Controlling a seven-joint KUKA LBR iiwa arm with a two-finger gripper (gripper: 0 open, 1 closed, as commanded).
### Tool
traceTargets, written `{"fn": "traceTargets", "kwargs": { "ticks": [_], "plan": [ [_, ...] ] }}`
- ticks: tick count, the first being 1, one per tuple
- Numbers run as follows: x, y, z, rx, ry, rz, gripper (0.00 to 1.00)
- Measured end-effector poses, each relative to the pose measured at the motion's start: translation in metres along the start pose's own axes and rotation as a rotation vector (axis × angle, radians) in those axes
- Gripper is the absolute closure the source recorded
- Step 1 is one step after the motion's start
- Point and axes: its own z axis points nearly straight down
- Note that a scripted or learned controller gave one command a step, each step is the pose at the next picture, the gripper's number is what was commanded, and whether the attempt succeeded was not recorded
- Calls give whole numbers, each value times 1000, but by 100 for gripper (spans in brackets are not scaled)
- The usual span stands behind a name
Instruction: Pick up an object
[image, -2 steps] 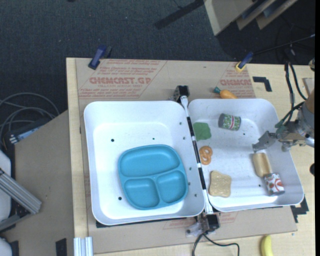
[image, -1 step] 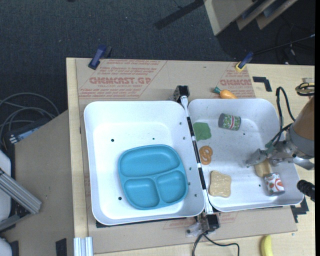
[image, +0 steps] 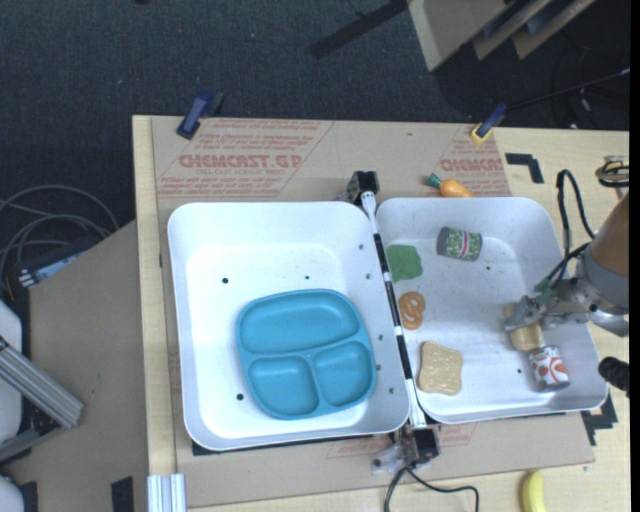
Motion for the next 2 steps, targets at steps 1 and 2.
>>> {"fn": "traceTargets", "kwargs": {
  "ticks": [1, 2],
  "plan": [
    [76, -6, 18, -3, 1, -1, 100],
    [142, 22, -81, 0, 1, -1, 100]
  ]
}}
